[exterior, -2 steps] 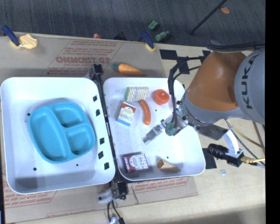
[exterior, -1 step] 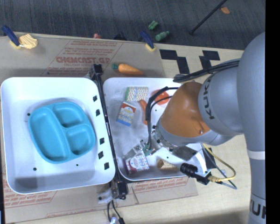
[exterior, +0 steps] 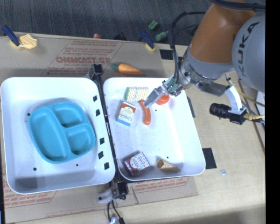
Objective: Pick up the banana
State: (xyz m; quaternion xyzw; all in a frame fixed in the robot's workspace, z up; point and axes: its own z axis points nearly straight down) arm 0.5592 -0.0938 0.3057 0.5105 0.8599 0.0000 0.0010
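Observation:
My gripper point(exterior: 152, 99) hangs low over the back part of the right bin point(exterior: 191, 139), slanting down to the left from the grey wrist. Its tip is right by the top end of a long orange-red item point(exterior: 146, 114) that lies on the bin floor. A small red-orange round piece point(exterior: 164, 100) sits just under the gripper's body. Nothing can be seen held in the gripper.
The right bin also holds a small carton point(exterior: 126, 113), a patterned box point(exterior: 136, 93), a dark packet point(exterior: 136, 164) and a tan wedge point(exterior: 168, 164). A blue divided tray point(exterior: 61, 130) lies in the left bin. A carrot point(exterior: 127, 69) and a yellowish lump point(exterior: 29, 42) lie outside the bins.

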